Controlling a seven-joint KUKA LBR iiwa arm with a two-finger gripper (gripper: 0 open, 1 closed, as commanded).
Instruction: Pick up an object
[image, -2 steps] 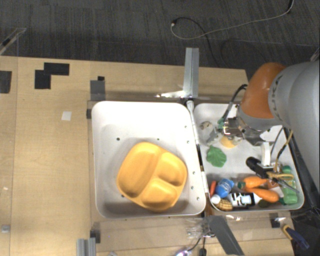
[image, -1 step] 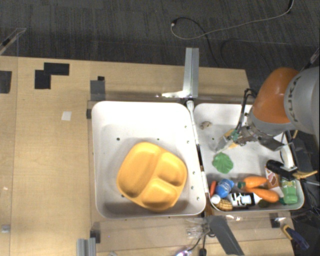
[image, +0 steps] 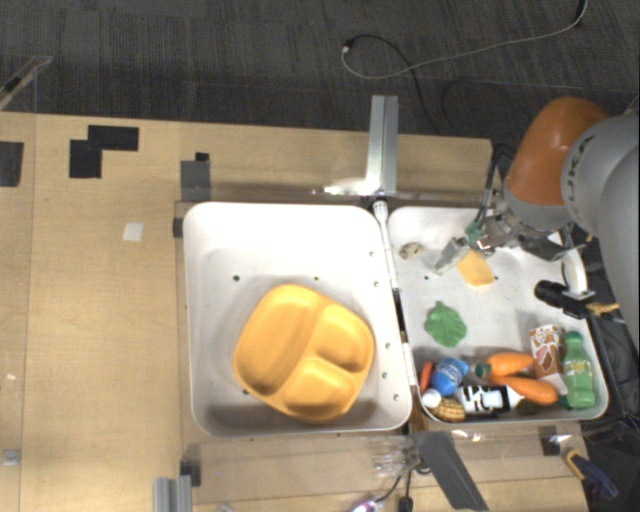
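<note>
Camera view: the left bin (image: 205, 300) holds a big yellow divided tray (image: 305, 348). In the right bin (image: 500, 310), a green lump (image: 445, 324) lies mid-bin, toys crowd the near edge (carrots (image: 520, 375) among them). At the far side the gripper (image: 484, 238) hovers touching a yellow wedge (image: 476, 269); its grip state is unreadable.

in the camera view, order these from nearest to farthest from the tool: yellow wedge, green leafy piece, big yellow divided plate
1. yellow wedge, just beside the tool in the right bin's upper part
2. green leafy piece, mid right bin
3. big yellow divided plate, in the left bin
</note>
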